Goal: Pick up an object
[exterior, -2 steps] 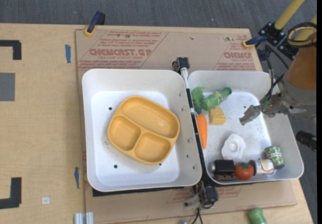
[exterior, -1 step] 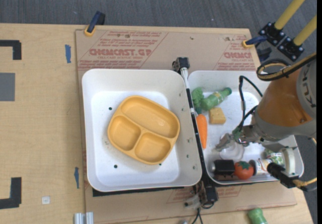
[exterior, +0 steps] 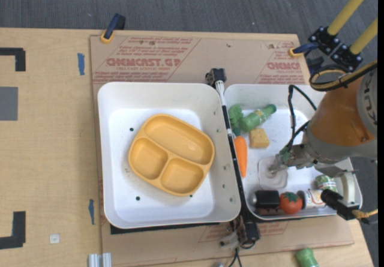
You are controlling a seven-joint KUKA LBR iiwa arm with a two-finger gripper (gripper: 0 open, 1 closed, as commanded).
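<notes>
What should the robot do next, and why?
Probably lower the gripper a little. It hangs in the right bin over a clear cup, with no object seen between its fingers. The carrot lies well to the side.

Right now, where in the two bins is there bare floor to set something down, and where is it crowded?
Left bin: bare strips ring the yellow divided plate, widest along the top and left walls. Right bin: crowded; green toy, cheese block, carrot, tomato and the gripper fill it; one small patch at top right.
</notes>
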